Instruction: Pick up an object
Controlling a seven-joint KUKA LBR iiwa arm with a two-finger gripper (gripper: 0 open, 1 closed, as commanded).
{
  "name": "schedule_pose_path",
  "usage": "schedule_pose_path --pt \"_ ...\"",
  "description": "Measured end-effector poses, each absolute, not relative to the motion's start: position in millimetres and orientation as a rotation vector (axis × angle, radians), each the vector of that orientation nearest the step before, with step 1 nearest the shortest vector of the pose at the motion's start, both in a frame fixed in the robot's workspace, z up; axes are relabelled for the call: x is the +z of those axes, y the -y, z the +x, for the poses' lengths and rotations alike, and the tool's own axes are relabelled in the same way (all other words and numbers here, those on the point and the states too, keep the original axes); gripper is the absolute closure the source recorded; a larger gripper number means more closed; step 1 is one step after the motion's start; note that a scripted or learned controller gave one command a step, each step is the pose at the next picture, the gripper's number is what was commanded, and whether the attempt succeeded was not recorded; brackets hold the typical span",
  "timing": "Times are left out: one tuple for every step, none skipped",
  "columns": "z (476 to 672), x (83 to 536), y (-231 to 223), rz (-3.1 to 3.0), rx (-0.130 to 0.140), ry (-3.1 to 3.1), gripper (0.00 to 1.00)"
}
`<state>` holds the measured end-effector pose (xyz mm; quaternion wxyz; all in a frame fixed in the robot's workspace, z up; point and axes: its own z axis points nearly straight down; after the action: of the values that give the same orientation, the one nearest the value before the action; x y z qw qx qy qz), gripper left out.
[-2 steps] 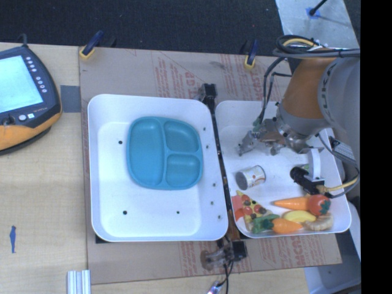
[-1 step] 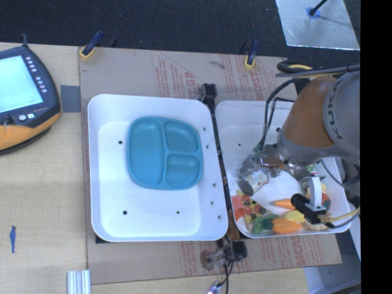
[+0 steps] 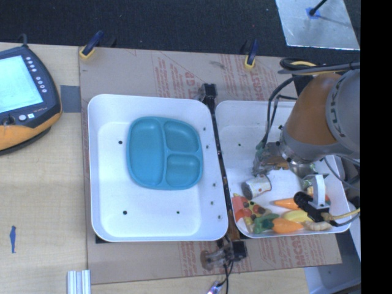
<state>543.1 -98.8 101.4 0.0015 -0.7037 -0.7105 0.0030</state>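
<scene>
Camera view, my log: claw [image 3: 269, 159] low in right bin [image 3: 236, 127], grip state unreadable. Small silver can [image 3: 258, 186] just beside it, lying tilted; likely light, rigid, slick. I'd pinch across its middle. Blue plate [image 3: 164, 152] in left bin [image 3: 101, 164].

— What does the arm [image 3: 343, 112] look like?
— Rounded grey casing, with a broad orange band [image 3: 309, 112] just above the wrist.
— Any cables?
— Thin black ones loop beside the band; below it, dark metal parts carry the gripper [image 3: 268, 159].
</scene>
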Motion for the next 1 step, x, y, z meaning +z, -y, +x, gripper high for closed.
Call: schedule_pose_path --pt "575.4 190.5 191.6 -2.219 0.003 2.224 1.0"
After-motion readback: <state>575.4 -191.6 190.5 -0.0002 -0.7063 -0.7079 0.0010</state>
